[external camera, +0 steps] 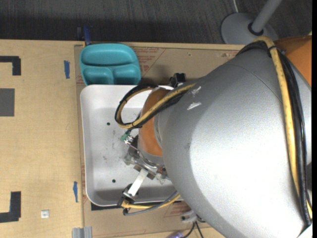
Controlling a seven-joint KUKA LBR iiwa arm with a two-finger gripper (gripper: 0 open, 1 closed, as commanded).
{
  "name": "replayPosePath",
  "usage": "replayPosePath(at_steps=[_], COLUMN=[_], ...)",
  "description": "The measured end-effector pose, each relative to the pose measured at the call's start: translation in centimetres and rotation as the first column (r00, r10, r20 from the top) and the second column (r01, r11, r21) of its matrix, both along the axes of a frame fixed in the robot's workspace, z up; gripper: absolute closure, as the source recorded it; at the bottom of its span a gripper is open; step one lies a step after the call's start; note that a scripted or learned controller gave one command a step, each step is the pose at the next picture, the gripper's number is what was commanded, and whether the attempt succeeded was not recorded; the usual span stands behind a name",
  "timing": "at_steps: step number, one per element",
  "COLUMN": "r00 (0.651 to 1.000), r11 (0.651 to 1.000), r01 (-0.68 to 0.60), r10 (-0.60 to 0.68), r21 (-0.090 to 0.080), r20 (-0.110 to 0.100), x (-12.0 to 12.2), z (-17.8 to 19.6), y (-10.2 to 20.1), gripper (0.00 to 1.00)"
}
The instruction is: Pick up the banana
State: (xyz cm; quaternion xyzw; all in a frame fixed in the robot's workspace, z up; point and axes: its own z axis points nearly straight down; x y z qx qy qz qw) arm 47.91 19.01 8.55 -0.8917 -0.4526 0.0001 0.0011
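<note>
Camera view: it looked down at a slant on a tan worktop [39, 148], with dark carpeted floor [124, 9] beyond its far edge.
Arm: the grey arm [237, 143] reached in from the right and took up most of the right half of the picture, its rounded shell very close to the lens.
Orange band: the orange band [147, 130] showed just past the shell's left edge, above the bin.
Cable: a yellow-and-black cable [128, 102] looped out from the arm over the upper part of the bin.
End effector: the end effector [138, 170] sat low over the near right part of the bin floor, a cluster of metal parts with a white piece angled towards the near rim.
End effector state: open or closed could not be told from this angle.
White bin: the white bin [99, 133] lay left of the arm; its left wall and a bare floor with a few dark specks were visible, and its right side was covered by the arm.
Banana: its place could not be told; the arm hid much of the bin.
Teal tray: a teal tray [110, 63] with compartments stood just beyond the bin's far rim, touching or nearly touching it.
Tape marks: black tape marks [15, 66] and short strips of blue tape [67, 69] lay on the worktop left of the bin.
Stand: a grey round base [240, 29] with a slanted pole stood on the floor at upper right.
</note>
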Motion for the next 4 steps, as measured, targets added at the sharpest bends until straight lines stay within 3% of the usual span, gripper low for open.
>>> replayPosePath(at_steps=[1, 2, 3, 4], r00=[1.0, 0.998, 0.989, 1.0], r11=[1.0, 0.998, 0.989, 1.0], r01=[-0.002, 0.061, -0.148, -0.006], r10=[0.002, -0.061, 0.148, 0.006], r21=[0.002, -0.003, -0.003, -0.001], r20=[0.004, 0.007, 0.001, 0.005], x=[0.1, 0.2, 0.1, 0.1], z=[1.1, 0.1, 0.1, 0.1], y=[0.1, 3.3, 3.3, 3.4], gripper=[1.0, 1.0, 1.0, 1.0])
